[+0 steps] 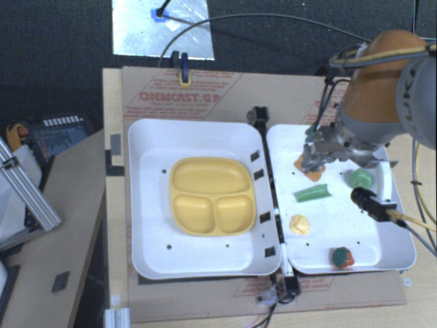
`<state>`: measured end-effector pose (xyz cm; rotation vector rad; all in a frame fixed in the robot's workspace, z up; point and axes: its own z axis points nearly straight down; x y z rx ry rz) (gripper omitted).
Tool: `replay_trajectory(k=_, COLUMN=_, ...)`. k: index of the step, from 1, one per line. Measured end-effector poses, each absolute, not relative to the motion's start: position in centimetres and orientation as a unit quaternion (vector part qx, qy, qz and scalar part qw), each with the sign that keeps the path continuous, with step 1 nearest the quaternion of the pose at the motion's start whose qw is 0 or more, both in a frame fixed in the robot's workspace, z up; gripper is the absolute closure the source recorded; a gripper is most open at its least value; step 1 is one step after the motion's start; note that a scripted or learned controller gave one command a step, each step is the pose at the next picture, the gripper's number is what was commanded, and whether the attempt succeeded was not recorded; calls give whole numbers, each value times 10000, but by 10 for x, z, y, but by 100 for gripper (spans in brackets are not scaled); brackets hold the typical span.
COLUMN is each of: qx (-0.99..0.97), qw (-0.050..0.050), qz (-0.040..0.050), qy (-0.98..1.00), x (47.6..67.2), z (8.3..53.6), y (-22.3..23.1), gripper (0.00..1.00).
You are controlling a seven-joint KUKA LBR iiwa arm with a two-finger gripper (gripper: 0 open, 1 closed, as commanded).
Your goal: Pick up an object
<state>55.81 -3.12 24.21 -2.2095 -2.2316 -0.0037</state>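
Orange toy piece (315,174) lies in the right bin (403,251), near that bin's far-left part, directly under the gripper (313,160). You see the gripper lowered onto it; whether the piece is grasped cannot be told. Nearby you find 4 other items: a green bean-shaped toy (313,193), a pale green round toy (360,179), a yellow lump (299,224) and a red-and-green ball (342,256). The left bin (147,203) bears a yellow 3-compartment tray (212,195).
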Motion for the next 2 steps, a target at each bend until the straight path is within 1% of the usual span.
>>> replay_trajectory(k=2, qx=-7033, qw=4, qz=-16, qy=-7109, x=575, z=223, y=81, gripper=100)
